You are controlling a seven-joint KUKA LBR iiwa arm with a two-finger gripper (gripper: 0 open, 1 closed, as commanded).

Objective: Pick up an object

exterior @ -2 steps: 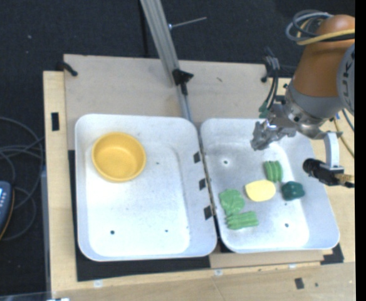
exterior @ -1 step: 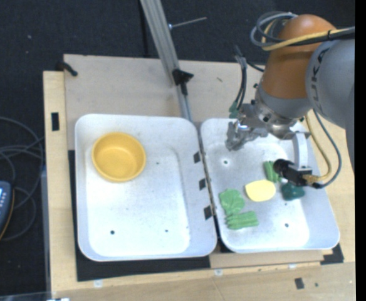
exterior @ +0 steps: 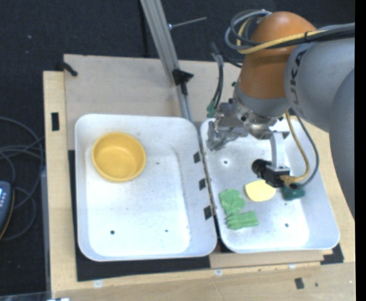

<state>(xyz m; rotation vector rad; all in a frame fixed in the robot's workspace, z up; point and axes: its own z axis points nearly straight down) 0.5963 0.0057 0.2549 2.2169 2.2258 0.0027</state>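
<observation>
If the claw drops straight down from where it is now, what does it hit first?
Probably bare floor of the right bin: the claw hangs near its upper left corner, apart from the green object and yellow piece. Depth is uncertain.

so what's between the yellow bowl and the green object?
In the camera view: bare white floor of the left bin, then the two bins' adjoining rims with small black clips. The yellow bowl sits left, the green object just right of the rims.

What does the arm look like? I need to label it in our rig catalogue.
A thick grey arm with a rounded orange band above the wrist. Grey and yellow cables loop over the band. Below it sits a grey metal wrist assembly, with a yellow cable running alongside down toward the right bin.
</observation>
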